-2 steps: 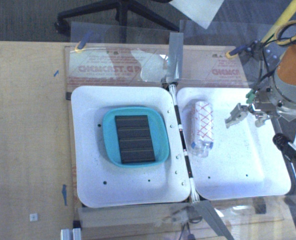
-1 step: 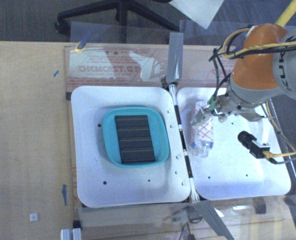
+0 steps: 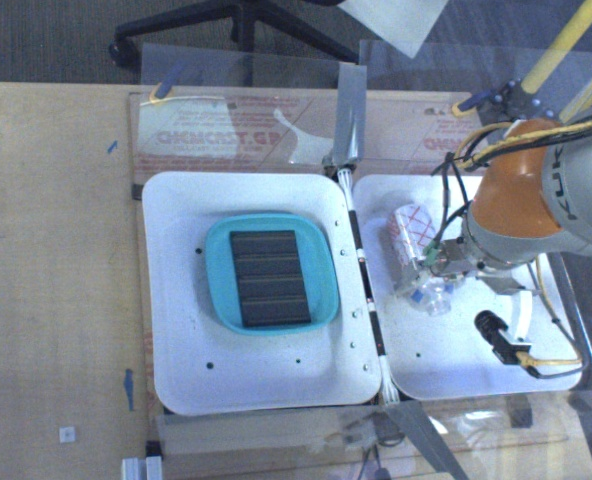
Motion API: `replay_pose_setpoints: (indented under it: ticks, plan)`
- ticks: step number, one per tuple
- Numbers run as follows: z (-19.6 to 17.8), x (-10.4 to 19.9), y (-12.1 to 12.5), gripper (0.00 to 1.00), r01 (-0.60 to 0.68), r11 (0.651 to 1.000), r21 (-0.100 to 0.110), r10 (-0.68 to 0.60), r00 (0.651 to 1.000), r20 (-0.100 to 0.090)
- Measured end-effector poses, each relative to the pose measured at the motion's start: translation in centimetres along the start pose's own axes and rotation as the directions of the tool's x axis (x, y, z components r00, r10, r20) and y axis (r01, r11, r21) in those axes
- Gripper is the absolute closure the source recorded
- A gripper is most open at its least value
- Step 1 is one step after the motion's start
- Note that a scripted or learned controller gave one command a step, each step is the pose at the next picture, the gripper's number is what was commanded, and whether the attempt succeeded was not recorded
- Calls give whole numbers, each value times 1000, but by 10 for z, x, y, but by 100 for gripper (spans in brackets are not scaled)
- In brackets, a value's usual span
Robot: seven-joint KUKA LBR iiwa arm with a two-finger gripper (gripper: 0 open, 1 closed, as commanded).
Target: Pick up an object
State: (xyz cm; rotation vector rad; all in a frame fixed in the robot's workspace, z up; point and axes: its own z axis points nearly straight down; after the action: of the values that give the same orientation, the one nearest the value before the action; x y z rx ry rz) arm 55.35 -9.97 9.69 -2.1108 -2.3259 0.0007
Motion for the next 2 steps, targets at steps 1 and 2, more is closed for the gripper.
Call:
replay_pose_setpoints:
  ticks: [1, 2]
  plan:
    - [-9, -1, 0, 100, -1, 1000, -1, 1, 1000, 1]
    - [-100, 50, 62, 100, 127, 992, 5, -127, 992, 5]
